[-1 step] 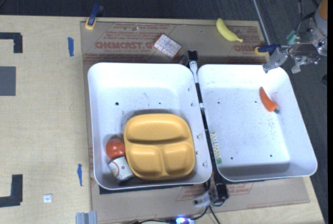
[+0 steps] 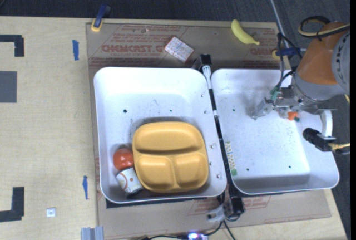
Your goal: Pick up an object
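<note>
Candidate objects are all in the left bin [image 2: 105,122], well apart from the gripper [image 2: 260,109]: a yellow sectioned tray [image 2: 169,155] lying upside-down-looking across the bin's lower half, with an orange ball [image 2: 123,158] and a small white-and-orange cylinder [image 2: 129,180] tucked touching its far side from the jaws.

The gripper is seen over the right bin [image 2: 267,166], near that bin's upper middle, the arm [image 2: 320,69] reaching in behind it. Nothing pickable is seen under or beside the jaws there; only bare white floor.

Step in hand, judged: approach not yet made on any object. To be done well, the gripper should be carried across the divider into the left bin. The ball or cylinder is judged the easier grasp; the tray is broad and smooth, so only a rim pinch would be likely to work. The two small items are crowded against tray and bin wall, so finger clearance is judged tight.

Jaws: state cannot be told; the tips are small and blurred. Nothing is seen held.
</note>
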